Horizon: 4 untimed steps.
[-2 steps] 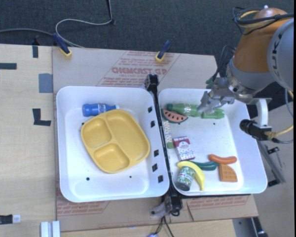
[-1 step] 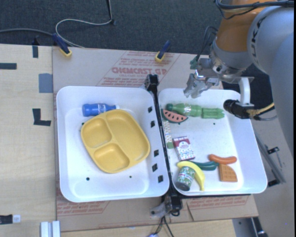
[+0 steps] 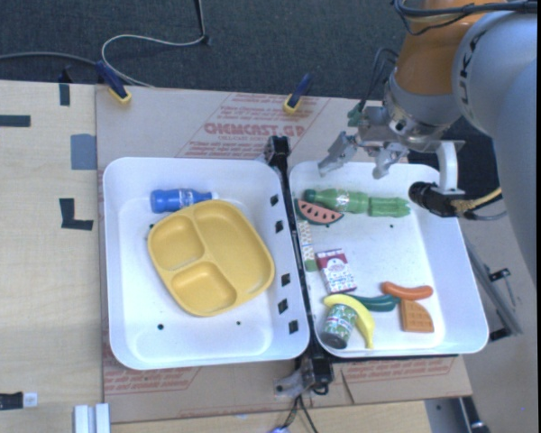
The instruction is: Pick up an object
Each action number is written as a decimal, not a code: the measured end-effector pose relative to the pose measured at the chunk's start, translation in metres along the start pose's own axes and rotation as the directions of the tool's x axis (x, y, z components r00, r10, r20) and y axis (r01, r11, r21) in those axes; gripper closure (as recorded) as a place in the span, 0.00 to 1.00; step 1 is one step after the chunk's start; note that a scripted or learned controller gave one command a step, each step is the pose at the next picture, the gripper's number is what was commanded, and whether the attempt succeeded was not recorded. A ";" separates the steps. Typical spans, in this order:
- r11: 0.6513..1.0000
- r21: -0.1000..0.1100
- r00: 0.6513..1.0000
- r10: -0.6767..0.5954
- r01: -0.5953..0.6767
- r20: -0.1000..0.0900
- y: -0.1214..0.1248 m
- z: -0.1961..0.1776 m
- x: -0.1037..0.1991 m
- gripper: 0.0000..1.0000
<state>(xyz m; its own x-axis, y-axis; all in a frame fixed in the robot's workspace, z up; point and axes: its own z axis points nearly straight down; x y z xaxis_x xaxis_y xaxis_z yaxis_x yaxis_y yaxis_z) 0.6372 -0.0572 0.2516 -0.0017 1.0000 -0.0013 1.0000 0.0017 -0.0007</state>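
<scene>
Toys lie scattered in the right bin (image 3: pixel 451 269), gripper (image 3: pixel 359 155) above its far rim with fingers spread open and holding nothing.

A green bottle (image 3: pixel 356 203) and a watermelon slice (image 3: pixel 319 212) lie at the bin's 12 o'clock end, just below the gripper. A small red box (image 3: pixel 335 270) sits near centre; a can (image 3: pixel 336 326), banana (image 3: pixel 359 317), sausage (image 3: pixel 407 290) and waffle (image 3: pixel 417 317) crowd toward 6 o'clock, leaving bare white floor at 3 o'clock. In the left bin (image 3: pixel 126 269), at 9 o'clock, a yellow divided plate (image 3: pixel 211 255) touches a blue bottle (image 3: pixel 179 199). Both bins rest on brown cardboard (image 3: pixel 216 129) over a dark floor, cables trailing at 12 o'clock.
</scene>
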 end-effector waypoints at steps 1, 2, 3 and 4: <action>1.000 0.003 1.000 0.002 -0.002 0.000 -0.020 0.103 -0.044 0.00; 1.000 0.000 1.000 0.001 -0.001 -0.001 -0.058 0.166 -0.052 0.00; 1.000 -0.003 1.000 0.001 -0.001 0.000 -0.057 0.157 -0.052 1.00; 1.000 -0.003 1.000 0.001 -0.001 0.000 -0.057 0.157 -0.052 0.00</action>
<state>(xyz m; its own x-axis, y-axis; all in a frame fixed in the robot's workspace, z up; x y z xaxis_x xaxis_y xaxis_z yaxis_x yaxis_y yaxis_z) 0.5800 -0.1097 0.0950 -0.0005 1.0000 -0.0015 1.0000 0.0005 0.0023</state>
